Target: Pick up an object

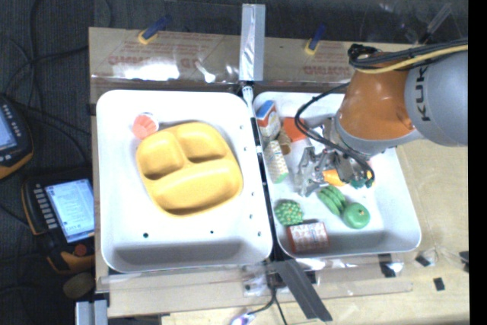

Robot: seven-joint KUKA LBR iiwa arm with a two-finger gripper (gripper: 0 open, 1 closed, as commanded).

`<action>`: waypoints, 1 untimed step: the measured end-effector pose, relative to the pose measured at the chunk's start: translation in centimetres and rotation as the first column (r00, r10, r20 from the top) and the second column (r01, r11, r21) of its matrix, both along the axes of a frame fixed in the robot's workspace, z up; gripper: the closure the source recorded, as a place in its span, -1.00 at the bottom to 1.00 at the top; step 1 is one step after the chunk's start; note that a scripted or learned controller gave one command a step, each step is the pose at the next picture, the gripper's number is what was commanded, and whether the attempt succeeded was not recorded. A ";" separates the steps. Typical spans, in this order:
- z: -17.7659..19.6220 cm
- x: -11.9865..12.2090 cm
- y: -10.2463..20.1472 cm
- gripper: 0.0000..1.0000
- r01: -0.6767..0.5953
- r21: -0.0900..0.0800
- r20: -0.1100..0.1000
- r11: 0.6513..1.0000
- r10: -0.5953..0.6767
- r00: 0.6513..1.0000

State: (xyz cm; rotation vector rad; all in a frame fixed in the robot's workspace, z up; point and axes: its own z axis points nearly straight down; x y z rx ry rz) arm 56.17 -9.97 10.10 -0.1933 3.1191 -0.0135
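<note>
We are hanging our claw low in the right bin, metal fingers pointing down; how far apart they are standing we cannot tell, and nothing is showing between them. Just right and near of it the green toy is lying, a smooth plastic piece with a narrow stem widening to a round bulb, its long axis running from the claw toward the near right corner. An orange piece is touching its far end. Left, a pale ridged tube is lying along the wall; nearer, a bumpy green ball and a red can. In the left bin a glossy yellow tray is resting.
</note>
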 end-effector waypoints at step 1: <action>13.8 1.7 -4.0 1.00 0.180 0.007 -0.013 0.984 -0.180 0.984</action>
